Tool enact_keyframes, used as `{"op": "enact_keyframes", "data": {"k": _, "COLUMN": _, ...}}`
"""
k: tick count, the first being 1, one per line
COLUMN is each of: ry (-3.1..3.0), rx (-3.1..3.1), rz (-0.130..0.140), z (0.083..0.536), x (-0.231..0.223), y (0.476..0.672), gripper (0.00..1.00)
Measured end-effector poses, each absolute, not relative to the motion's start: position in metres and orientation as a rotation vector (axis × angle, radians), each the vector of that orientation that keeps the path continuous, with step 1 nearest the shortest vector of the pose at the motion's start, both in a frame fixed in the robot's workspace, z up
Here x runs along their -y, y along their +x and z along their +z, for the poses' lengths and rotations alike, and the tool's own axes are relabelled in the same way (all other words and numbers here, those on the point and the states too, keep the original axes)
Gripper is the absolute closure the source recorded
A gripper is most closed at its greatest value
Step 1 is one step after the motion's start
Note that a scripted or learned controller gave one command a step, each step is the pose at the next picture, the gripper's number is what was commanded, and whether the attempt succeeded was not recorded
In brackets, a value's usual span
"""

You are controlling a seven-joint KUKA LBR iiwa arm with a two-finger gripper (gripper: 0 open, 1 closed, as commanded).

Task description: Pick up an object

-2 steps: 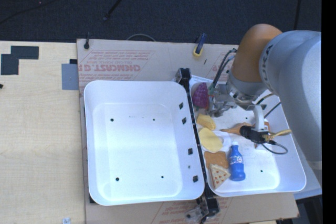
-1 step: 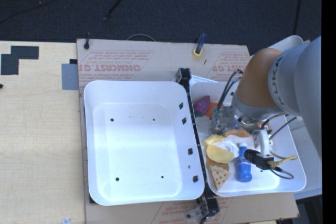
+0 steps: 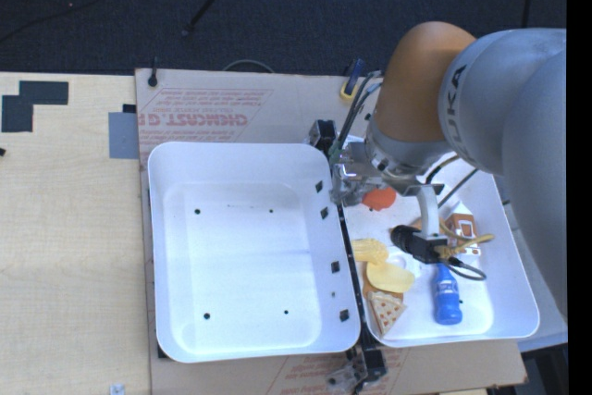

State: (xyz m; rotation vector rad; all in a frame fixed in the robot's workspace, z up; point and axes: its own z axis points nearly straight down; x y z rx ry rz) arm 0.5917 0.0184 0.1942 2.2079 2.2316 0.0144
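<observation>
My gripper (image 3: 350, 182) hangs low over the far left corner of the right bin (image 3: 518, 310), close to the wall between the two bins. Just to its right lies a small orange-red piece (image 3: 379, 197), partly under the wrist. Nearer the front of that bin lie two yellow chip-like pieces (image 3: 381, 265), a tan waffle-patterned wedge (image 3: 385, 313) and a blue bottle (image 3: 447, 298). A small orange and white box (image 3: 460, 225) sits toward the right, with a yellow strip (image 3: 474, 242) beside it.
The left bin (image 3: 166, 199) stands beside the right one, sharing a raised divider (image 3: 340, 245). Both rest on a cardboard sheet (image 3: 213, 111). The grey arm covers the right bin's far right corner.
</observation>
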Motion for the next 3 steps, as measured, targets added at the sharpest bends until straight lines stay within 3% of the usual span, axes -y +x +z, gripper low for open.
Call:
{"op": "enact_keyframes", "data": {"k": 1, "ry": 2.231, "rx": -2.223, "rz": -0.011, "z": 0.187, "x": 0.013, "y": 0.506, "gripper": 1.0}}
{"op": "enact_keyframes", "data": {"k": 2, "ry": 2.22, "rx": -2.223, "rz": 0.0, "z": 0.187, "x": -0.009, "y": 0.563, "gripper": 1.0}}
{"op": "enact_keyframes", "data": {"k": 3, "ry": 2.209, "rx": -2.218, "rz": 0.02, "z": 0.308, "x": -0.039, "y": 0.649, "gripper": 1.0}}
